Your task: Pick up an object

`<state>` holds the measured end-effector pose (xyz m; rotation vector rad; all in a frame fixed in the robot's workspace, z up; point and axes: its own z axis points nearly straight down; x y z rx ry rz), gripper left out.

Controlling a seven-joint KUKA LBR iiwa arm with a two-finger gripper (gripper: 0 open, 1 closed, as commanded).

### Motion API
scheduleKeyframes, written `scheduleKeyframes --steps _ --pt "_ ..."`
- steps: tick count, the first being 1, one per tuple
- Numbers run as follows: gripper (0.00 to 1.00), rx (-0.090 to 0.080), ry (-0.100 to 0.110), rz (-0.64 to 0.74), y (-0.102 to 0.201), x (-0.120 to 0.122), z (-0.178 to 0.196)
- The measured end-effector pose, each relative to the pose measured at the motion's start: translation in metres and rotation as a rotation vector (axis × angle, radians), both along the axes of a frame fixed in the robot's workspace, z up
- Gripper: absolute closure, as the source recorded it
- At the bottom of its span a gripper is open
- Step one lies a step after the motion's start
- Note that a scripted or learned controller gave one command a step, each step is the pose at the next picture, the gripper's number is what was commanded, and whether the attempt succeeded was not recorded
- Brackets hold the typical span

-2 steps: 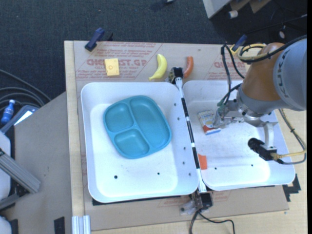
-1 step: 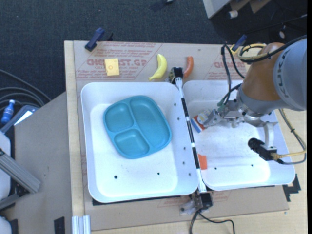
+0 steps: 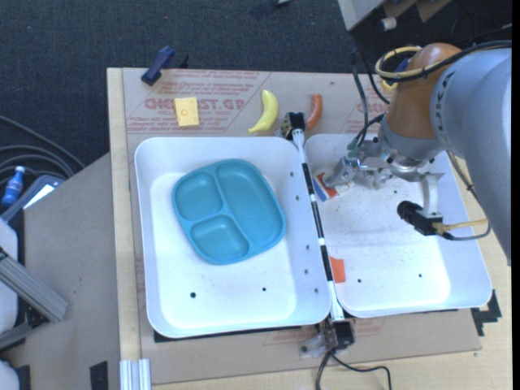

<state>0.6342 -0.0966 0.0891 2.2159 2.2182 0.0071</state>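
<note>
A dark, nubbly carpet point(image 3: 122, 23) covers the floor around a flat bench topped with brown printed cardboard point(image 3: 211, 96). On it sit two shallow white plastic bins side by side, smooth and round-cornered: the left bin point(image 3: 162, 299) and the right bin point(image 3: 455, 291), joined along a thin black seam.

The big grey arm point(image 3: 479, 112), glossy with its orange band point(image 3: 418, 96), reaches over the right bin's upper half. Its gripper point(image 3: 345, 171) hangs low near that bin's upper-left corner; from here I cannot tell how its pincer stands.

In the left bin lies a turquoise divided plate point(image 3: 229, 210), matte plastic with three rounded compartments. A small red-and-white object point(image 3: 323, 189) lies just beside the gripper, near the seam. A small orange block point(image 3: 338, 270) rests lower along the right bin's left wall.

Behind the bins, on the cardboard, sit a yellow banana point(image 3: 265, 112), a curved orange piece point(image 3: 314, 110) and a yellow square tag point(image 3: 186, 113).
</note>
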Motion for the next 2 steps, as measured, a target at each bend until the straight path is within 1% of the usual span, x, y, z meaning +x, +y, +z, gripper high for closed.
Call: scheduleKeyframes --steps 1,2 --pt "1.00 0.002 -0.004 0.001 0.0014 0.0011 0.0107" --pt "0.00 0.002 -0.003 0.001 0.0015 0.0010 0.0105"
